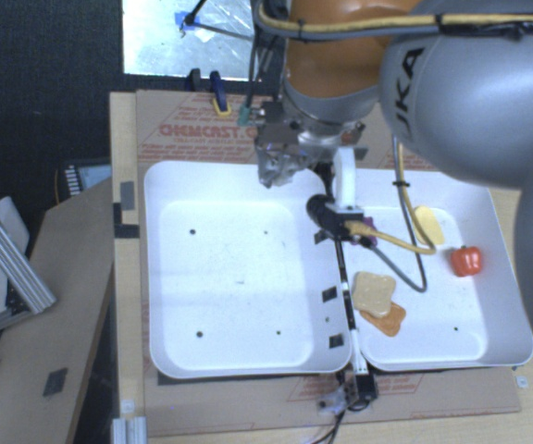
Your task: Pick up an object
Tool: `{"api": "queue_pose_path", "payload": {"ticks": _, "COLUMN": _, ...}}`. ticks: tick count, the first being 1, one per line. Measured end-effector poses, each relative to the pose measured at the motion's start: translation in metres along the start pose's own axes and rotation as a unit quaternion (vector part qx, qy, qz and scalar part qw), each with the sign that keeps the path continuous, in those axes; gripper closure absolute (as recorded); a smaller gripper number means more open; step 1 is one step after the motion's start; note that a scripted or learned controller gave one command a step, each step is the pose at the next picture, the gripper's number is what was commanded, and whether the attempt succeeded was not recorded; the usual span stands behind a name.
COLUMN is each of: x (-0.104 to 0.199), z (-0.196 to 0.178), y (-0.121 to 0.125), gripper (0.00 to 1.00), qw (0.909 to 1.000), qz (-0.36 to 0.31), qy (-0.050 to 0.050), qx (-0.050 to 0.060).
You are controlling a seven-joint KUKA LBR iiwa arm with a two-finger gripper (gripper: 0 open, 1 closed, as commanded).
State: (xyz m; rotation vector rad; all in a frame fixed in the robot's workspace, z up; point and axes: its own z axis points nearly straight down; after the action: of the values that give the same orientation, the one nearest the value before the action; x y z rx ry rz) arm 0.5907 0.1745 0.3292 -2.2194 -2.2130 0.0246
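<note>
My gripper point(277, 168) hangs over the far right corner of the left bin point(229, 276), near the divide between the two bins. Nothing shows under it but white bin floor. In the right bin point(461, 340) lie a small red pepper-like piece point(465, 262), a pale yellow piece point(428, 224) partly behind the yellow cable, and a tan bread-like slice point(374, 293) resting on an orange piece point(389, 321). All of these lie to the right of the gripper, well apart from it.
The big grey arm point(470, 91) with its orange band point(350, 17) covers the upper right of the view. Blue and yellow clamps point(218, 95) sit on the cardboard behind the bins. A metal frame point(7, 257) stands at the left.
</note>
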Motion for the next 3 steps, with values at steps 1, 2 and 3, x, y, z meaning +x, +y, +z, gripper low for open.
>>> {"api": "queue_pose_path", "payload": {"ticks": 1, "x": 0.063, "z": -0.134, "y": -0.016, "gripper": 1.00, "qw": 0.9998, "qz": -0.007, "qy": 0.007, "qx": -0.016}}
{"api": "queue_pose_path", "payload": {"ticks": 2, "x": 0.058, "z": -0.211, "y": 0.046, "gripper": 1.00, "qw": 0.9999, "qz": -0.001, "qy": 0.005, "qx": -0.014}}
{"api": "queue_pose_path", "payload": {"ticks": 3, "x": -0.035, "z": -0.140, "y": -0.003, "gripper": 1.00, "qw": 1.0000, "qz": 0.002, "qy": 0.001, "qx": -0.006}}
